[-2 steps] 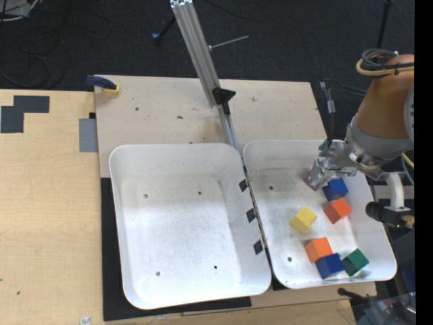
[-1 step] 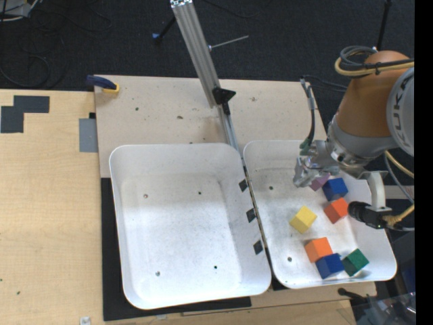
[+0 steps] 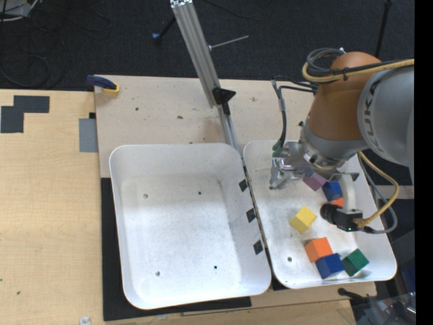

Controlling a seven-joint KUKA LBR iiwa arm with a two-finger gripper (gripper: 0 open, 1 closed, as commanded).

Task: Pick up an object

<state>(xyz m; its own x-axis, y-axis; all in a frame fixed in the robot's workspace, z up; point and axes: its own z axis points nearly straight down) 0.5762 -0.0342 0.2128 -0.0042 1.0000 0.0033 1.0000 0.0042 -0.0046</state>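
The likeliest targets are the small blocks in the right bin (image 3: 284, 276): a yellow cube (image 3: 303, 219) lies near the bin's middle, an orange cube (image 3: 317, 248) sits touching a blue cube (image 3: 329, 265), with a green cube (image 3: 355, 261) just beside them near the front rim, and a purple block (image 3: 314, 180) and another blue block (image 3: 332, 190) lie partly under the arm's wrist. All of them rest on the bin floor, so judging from this, nothing has been lifted and the pick itself is not done. The gripper (image 3: 279, 179) hangs low over the back left part of the right bin, close to the divide between the bins and near but apart from the yellow cube; whether it is released or clenched I cannot tell, and no block shows in it. What looks left: settling on one block, closing on it, and raising it clear. The left bin (image 3: 135, 181) lies alongside. On readable writing, the grey arm casing (image 3: 389, 114) bears large dark letters, partly cut off, that look like "KU"; a checkered tag (image 3: 181, 1) tops the slanted metal rail (image 3: 203, 59).
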